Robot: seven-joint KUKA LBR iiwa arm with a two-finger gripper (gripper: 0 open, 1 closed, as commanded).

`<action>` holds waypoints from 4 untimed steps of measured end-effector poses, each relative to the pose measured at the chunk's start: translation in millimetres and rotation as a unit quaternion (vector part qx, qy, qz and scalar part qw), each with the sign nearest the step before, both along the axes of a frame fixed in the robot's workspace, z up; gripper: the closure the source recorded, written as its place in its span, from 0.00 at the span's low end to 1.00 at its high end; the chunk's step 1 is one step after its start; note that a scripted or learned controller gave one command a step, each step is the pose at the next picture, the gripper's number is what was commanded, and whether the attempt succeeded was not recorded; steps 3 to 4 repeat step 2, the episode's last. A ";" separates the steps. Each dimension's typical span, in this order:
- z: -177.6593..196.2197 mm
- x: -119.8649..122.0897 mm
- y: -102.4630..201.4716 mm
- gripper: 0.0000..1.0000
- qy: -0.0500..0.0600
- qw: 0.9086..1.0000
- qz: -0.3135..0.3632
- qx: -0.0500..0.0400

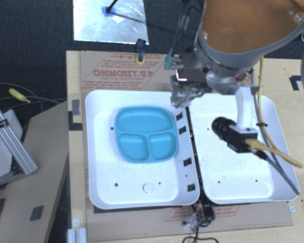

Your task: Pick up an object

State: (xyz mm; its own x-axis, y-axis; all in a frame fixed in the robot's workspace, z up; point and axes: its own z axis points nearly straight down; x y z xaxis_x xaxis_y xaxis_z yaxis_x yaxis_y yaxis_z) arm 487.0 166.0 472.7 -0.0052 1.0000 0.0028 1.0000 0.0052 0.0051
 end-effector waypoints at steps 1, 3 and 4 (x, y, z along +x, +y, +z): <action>10.8 0.5 0.1 1.00 -0.001 1.000 0.001 0.001; 22.4 0.9 0.3 1.00 -0.003 1.000 0.003 0.001; 22.4 0.9 0.3 1.00 -0.003 1.000 0.003 0.001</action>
